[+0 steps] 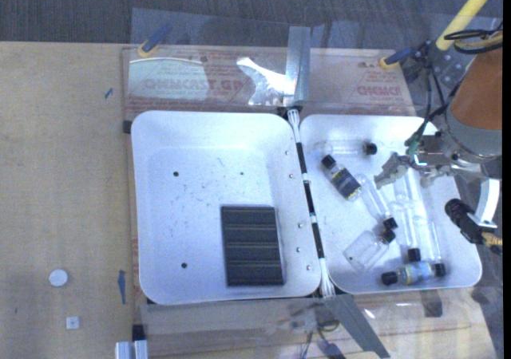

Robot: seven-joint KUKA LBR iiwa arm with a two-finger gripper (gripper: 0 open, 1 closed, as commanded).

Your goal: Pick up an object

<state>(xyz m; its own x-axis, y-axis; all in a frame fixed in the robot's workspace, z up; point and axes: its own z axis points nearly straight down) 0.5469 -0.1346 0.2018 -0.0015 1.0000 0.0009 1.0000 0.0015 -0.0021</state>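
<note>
Tan tabletop (pixel 56 150) carries two shallow white bins side by side, seen from the fixed camera overhead. From my remote seat, the left bin (pixel 192 158) holds a dark ribbed block (pixel 252 245), while the right bin (pixel 331 130) is crowded with small clear vials, some black-capped, among them one with a dark label (pixel 342 178) and one lying near the front wall (pixel 411 274). My hand (pixel 411 167) hangs over the right bin's far side, just above the clear vials; whether it is open or closed, I cannot tell, and I see nothing held. My worry: the vials are slick, round and nearly transparent, packed close together, so a grasp could skid off or nudge neighbours aside.
</note>
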